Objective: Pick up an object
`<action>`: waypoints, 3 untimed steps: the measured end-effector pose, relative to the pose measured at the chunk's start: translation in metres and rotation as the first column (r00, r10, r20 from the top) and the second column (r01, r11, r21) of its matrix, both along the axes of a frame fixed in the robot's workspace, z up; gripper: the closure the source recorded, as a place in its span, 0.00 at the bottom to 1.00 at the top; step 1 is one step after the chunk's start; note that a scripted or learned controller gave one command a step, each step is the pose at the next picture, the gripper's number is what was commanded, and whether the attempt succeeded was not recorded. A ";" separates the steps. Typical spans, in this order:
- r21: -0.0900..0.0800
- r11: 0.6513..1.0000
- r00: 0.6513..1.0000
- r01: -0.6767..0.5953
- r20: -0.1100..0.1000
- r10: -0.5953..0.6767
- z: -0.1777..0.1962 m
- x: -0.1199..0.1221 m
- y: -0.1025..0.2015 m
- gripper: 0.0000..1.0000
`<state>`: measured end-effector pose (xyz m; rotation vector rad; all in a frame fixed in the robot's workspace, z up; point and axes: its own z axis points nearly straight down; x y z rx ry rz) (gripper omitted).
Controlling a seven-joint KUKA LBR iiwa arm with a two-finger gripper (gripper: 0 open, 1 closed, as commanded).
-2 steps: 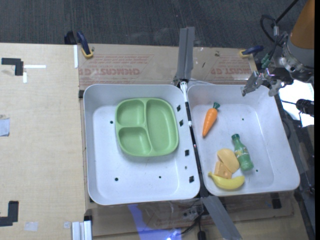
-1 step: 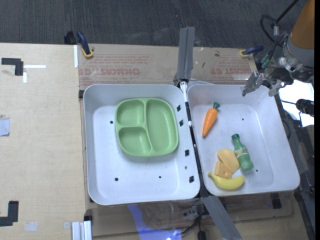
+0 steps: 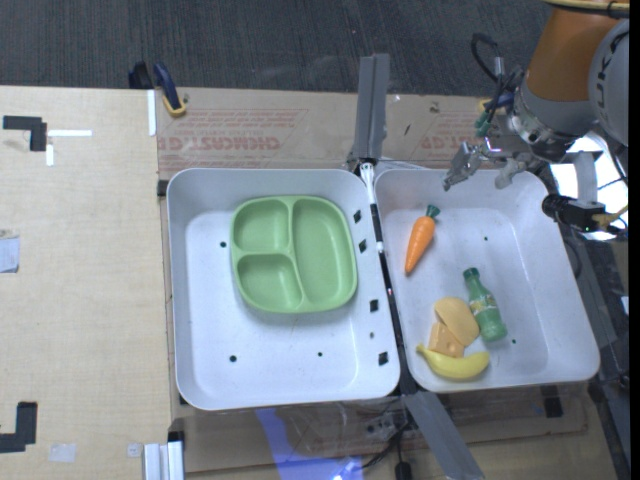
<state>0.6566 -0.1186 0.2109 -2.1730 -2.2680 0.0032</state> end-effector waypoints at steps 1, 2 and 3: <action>-0.001 1.000 1.000 -0.019 0.002 0.019 0.028 0.003 0.019 0.00; 0.000 0.998 0.998 -0.065 0.004 0.065 -0.118 0.001 0.020 0.00; -0.001 0.998 0.998 -0.062 0.004 0.062 -0.109 0.001 0.019 1.00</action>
